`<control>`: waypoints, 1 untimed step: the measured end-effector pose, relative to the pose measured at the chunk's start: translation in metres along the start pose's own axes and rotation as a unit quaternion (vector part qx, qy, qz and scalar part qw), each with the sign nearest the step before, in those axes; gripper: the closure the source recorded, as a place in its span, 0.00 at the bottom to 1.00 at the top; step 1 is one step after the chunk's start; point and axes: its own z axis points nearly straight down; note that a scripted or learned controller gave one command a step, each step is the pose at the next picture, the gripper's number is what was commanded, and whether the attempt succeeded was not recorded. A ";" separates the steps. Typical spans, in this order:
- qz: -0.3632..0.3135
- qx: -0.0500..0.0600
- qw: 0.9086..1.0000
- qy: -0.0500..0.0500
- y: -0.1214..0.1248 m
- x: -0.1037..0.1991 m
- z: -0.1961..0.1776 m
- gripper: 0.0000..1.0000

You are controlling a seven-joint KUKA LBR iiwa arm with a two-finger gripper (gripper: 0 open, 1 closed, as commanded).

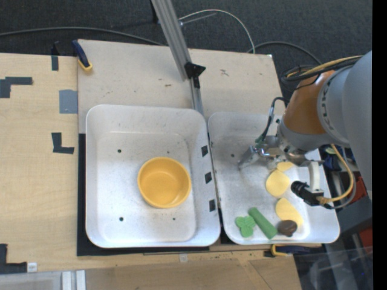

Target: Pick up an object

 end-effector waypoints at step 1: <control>0.000 0.000 1.000 0.001 0.000 0.001 -0.012 1.00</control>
